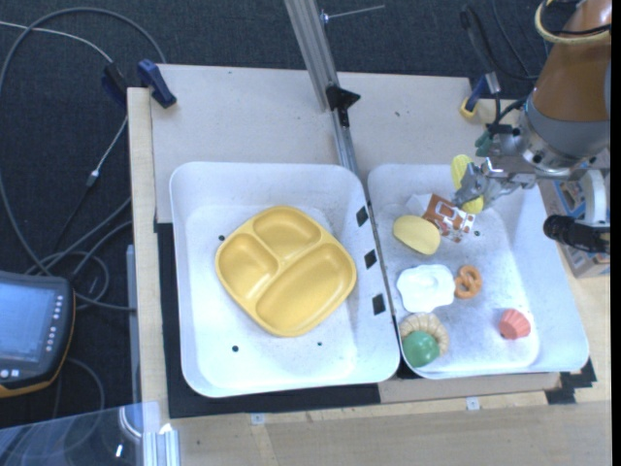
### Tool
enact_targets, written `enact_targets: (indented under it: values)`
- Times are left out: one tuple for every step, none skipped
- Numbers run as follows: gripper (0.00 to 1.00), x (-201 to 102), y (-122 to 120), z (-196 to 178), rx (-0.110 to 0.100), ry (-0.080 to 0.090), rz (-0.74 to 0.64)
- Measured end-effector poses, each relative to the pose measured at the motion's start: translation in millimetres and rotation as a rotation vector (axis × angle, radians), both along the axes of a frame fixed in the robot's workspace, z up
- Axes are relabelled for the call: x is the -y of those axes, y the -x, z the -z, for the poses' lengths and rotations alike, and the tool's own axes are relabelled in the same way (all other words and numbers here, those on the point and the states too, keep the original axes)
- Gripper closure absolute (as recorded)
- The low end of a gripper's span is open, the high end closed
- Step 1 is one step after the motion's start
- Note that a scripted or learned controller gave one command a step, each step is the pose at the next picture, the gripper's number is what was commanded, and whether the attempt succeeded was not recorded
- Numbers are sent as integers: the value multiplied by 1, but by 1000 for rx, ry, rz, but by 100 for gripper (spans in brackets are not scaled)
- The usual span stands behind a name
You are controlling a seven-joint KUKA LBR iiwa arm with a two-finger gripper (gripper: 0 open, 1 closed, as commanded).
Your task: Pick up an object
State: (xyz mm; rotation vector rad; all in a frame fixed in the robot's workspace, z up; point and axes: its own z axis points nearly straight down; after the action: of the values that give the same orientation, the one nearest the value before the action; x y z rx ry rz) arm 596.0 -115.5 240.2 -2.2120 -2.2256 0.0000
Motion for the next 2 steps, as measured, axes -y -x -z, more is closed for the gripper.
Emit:
enact_targets:
  values:
    - [100, -47, -7, 9, -1, 0, 0]
    - [100, -101, -15, -2, 5, 0, -1]
